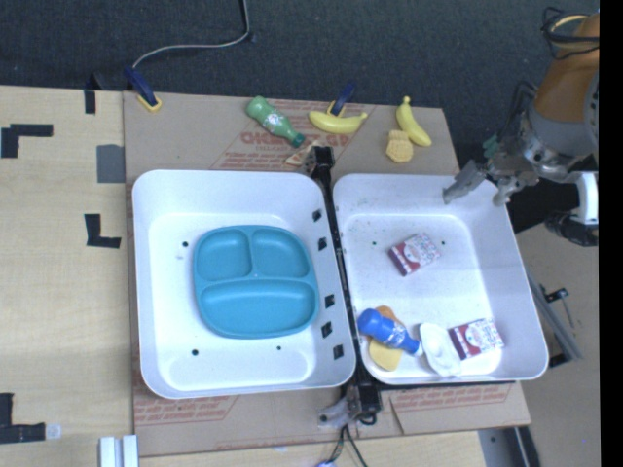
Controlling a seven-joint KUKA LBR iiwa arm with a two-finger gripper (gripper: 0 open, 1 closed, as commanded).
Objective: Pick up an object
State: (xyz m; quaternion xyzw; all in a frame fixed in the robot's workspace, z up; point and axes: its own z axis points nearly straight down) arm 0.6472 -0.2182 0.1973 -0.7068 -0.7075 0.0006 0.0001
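Near edge first: blue sectioned tray point(256, 280) in the left bin point(156, 212). Right bin point(516, 290) holds, left to right, a blue bottle point(386, 330) lying over a yellow item, a red-and-white packet point(415, 254) alone mid-floor, and a second packet point(474, 338) on a white piece at the near corner. Gripper point(479, 181) hangs over the right bin's far right rim, fingers spread, nothing between them. Likeliest target, the lone packet, lies down-left of the gripper, well apart, its long axis slanting up to the right.
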